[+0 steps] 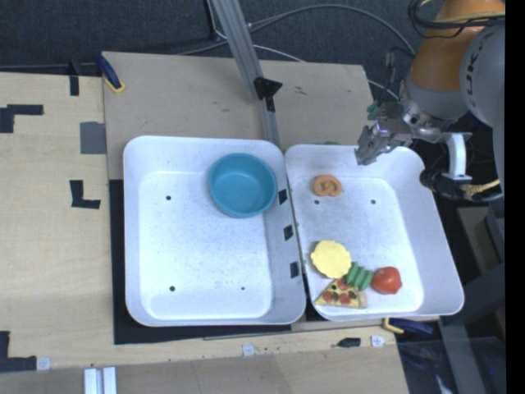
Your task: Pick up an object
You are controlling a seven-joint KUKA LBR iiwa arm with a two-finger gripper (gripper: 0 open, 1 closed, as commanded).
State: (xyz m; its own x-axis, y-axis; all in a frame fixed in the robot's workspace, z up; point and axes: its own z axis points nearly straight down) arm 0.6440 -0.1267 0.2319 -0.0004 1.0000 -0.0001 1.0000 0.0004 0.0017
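In the right bin (410, 220) lie a small brown pretzel (327, 186) near the back, a yellow flat piece (330, 258), a pizza slice (342, 295), a green piece (358, 277) and a red tomato (387, 280) at the front. A blue bowl (241, 185) sits at the back of the left bin (164, 245). My gripper (367, 154) hangs over the right bin's back rim, right of the pretzel and apart from it, with nothing seen between its fingers.
A grey metal pole (246, 52) slants down to the gap between the bins at the back. Cables and a white fitting (456, 158) sit by the right bin's far right corner. Tan bench surface surrounds the bins.
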